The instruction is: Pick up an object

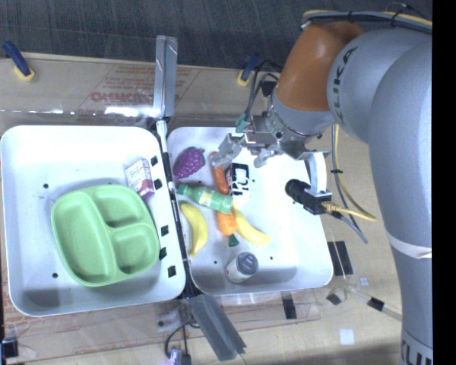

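Tool [229, 157] hangs low in right bin [308, 268], over toy food pile. Can't tell if it grips anything. Orange carrot [221, 178] right under tool, likely pick. Purple grapes [188, 163] just beside. Bananas [194, 226], bottle [244, 265] farther off. Green tray [106, 234] in other bin, well apart.

From my remote station I see the arm [365, 90] over the right bin [304, 268], its pincer [232, 154] low above an orange carrot [221, 178] beside purple grapes [188, 162]. Two bananas [195, 226], a green bottle [205, 197] and a grey-capped jar [243, 265] lie nearby. In the left bin [23, 204] sit a green divided tray [105, 234] and a small carton [140, 176].
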### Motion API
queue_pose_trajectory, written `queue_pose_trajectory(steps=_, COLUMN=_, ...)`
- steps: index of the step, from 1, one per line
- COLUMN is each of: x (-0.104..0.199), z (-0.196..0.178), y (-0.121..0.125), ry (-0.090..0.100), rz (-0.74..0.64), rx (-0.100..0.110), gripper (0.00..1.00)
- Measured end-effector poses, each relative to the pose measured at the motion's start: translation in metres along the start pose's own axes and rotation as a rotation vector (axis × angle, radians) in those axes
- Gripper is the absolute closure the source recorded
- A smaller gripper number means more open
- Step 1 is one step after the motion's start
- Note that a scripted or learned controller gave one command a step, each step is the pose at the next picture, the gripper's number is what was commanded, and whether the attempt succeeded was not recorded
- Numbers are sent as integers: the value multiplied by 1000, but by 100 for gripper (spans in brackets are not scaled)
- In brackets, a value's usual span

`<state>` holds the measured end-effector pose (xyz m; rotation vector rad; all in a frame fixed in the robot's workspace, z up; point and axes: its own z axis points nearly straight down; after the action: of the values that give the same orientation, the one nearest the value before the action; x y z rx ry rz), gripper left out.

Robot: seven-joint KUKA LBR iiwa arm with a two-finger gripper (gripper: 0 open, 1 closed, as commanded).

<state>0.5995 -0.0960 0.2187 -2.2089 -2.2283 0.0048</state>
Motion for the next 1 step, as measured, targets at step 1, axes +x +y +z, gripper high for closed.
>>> queue_pose_trajectory(steps=1, x=0, z=111, y=44, ry=-1, rz=-124, rx=-9, gripper=0)
